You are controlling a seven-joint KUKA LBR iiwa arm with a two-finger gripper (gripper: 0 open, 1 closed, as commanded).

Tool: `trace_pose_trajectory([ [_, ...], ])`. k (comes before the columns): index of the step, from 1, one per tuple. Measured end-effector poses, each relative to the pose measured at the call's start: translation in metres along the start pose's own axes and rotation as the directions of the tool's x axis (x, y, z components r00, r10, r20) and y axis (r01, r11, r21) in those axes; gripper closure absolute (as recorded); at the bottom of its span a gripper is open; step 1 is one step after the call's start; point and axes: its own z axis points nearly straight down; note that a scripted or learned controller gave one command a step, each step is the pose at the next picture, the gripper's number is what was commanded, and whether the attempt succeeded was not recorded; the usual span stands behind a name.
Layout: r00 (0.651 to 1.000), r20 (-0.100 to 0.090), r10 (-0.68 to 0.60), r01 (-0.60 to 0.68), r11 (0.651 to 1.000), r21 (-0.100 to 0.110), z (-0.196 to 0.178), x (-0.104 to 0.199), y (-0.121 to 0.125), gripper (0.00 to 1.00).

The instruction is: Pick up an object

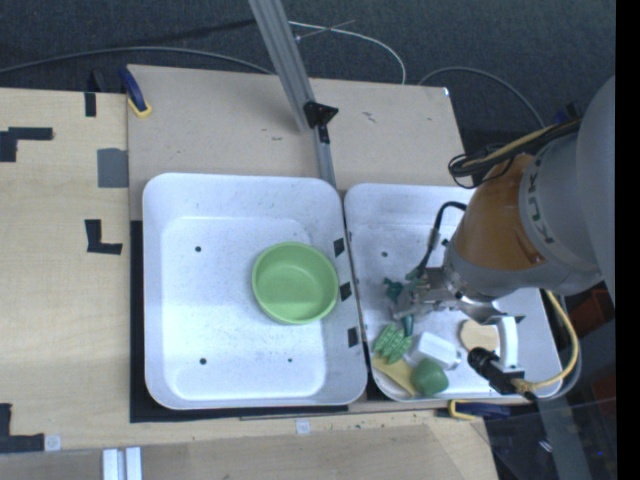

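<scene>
On the bench, 2 white bins [160,268] are seen, the gripper [408,303] lowered over right-bin clutter [410,353], jaw state can't be told, so centering before closing is advised.

Round green plastic bowl [294,283] left of gripper [412,300] is looking smooth, semi-gloss. Shallow white plastic bins [180,218] are showing matt, speckled surfaces. Pale wooden bench [60,298] is looking matt.
</scene>
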Motion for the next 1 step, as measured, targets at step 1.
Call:
trace_pose_trajectory([
  [1,1.000,0.002,0.000,0.000,1.000,-0.007,-0.0625,0.0019,0.0022,1.00],
])
